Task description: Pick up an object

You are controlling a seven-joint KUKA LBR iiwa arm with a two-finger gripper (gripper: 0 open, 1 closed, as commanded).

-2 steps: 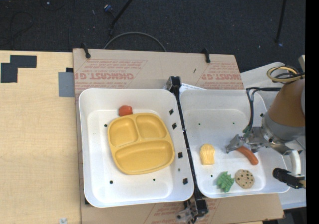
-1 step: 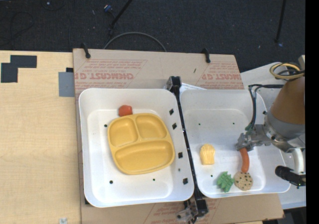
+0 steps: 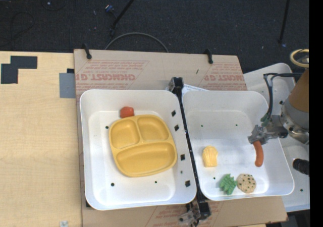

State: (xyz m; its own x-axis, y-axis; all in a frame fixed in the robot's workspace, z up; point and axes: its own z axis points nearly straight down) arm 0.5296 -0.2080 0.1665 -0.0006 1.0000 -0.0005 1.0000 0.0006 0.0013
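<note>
In the right bin (image 3: 227,105), near its right wall, my gripper (image 3: 257,139) is shut on the upper end of an orange-red sausage (image 3: 259,156), which hangs down from the fingertips over the bin floor. A yellow corn-like piece (image 3: 210,156) lies at the bin's middle. At the front sit a green leafy piece (image 3: 227,184) and a speckled round cookie (image 3: 246,183). The arm comes in from the right edge.
The left bin (image 3: 96,120) holds a yellow divided plate (image 3: 143,145) and a small red piece (image 3: 127,112) behind it. A black divider (image 3: 184,140) runs between the bins. Wooden tabletop lies to the left, and cardboard sits under the bins.
</note>
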